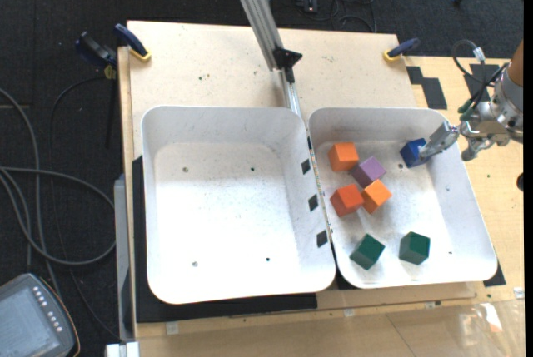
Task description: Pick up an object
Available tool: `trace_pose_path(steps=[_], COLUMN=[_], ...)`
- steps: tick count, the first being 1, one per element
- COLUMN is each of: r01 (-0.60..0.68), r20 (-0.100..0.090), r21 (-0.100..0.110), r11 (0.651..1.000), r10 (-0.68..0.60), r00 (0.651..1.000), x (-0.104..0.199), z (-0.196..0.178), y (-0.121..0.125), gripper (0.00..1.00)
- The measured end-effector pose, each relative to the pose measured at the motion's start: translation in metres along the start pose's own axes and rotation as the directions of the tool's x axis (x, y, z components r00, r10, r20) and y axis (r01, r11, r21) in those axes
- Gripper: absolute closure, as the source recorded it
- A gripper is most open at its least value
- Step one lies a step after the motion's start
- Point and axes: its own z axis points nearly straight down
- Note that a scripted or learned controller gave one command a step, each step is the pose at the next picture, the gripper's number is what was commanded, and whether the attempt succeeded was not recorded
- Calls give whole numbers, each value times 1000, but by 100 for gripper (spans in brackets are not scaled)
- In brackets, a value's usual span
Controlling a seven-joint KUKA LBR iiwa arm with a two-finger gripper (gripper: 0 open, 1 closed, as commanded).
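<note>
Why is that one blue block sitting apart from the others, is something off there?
Nothing looks damaged or spilled. The blue block sits near the right bin's far wall, right at the gripper, away from the orange, purple and green blocks. It may simply be the one being picked. The left bin looks tidy too.

The scene was evenly and brightly lit from above, with soft, short shadows. The two white bins point(225, 139) came close to overexposure, their floors pale and low in contrast. The dark floor in the upper left of the frame stayed murky. Focus was fair at center; the lower right corner looked washed out and slightly blurred.
</note>
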Motion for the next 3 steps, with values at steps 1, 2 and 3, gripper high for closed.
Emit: trace_pose_path(steps=[1, 2, 3], r01=[2, -2, -2], r20=[2, -1, -1], r21=[-4, 1, 2], r11=[1000, 1000, 1000], r10=[-2, 2, 2], r00=[1000, 1000, 1000], x=[0, 1, 4], z=[-3, 54, 117], y=[1, -9, -14], gripper=[0, 0, 0])
